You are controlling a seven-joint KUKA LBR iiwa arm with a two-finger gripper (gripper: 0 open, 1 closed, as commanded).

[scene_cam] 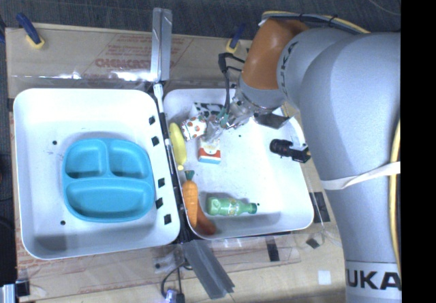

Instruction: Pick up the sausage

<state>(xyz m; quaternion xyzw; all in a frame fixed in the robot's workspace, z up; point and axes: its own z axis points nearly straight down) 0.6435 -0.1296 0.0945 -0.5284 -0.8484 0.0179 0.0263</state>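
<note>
Sausage (205,227) in bin's near corner, well apart from fingers (216,126).

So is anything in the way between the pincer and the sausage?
Yes. A red-and-white box sits between the pincer and the sausage. The green bottle and carrot crowd right beside the sausage.

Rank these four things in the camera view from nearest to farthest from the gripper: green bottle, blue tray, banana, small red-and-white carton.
Measured from the gripper:
1. Small red-and-white carton, just below it in the right bin.
2. Banana, by that bin's left wall.
3. Green bottle, near the bin's bottom edge.
4. Blue tray, over in the left bin.
</note>
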